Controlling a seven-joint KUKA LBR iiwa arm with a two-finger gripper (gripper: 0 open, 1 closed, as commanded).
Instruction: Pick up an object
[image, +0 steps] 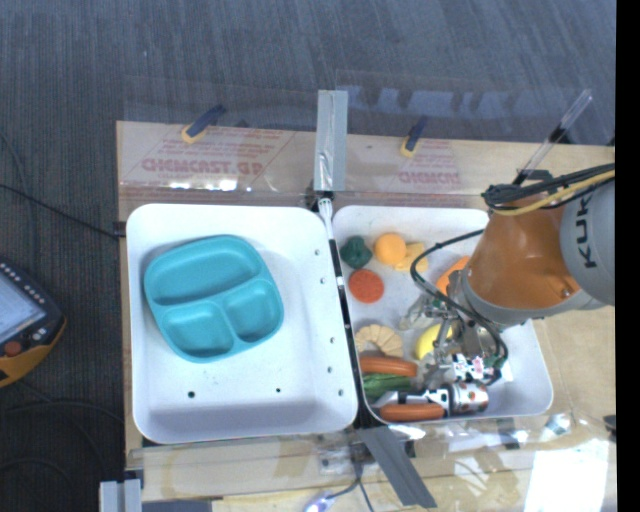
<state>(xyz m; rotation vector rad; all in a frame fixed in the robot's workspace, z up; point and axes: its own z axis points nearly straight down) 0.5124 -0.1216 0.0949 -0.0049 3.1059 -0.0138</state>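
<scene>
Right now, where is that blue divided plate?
In the camera view, the blue divided plate lies in the left bin, toward its far side, across the divider from the toy food in the right bin.

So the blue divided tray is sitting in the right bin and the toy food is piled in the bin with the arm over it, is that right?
Not quite. The camera view shows the blue divided tray in the left bin, not the right. The rest holds: the toy food is in the right bin, where the arm reaches over it.

Hand (452, 368) fingertips (amid toy food (400, 375)) indistinct
</scene>
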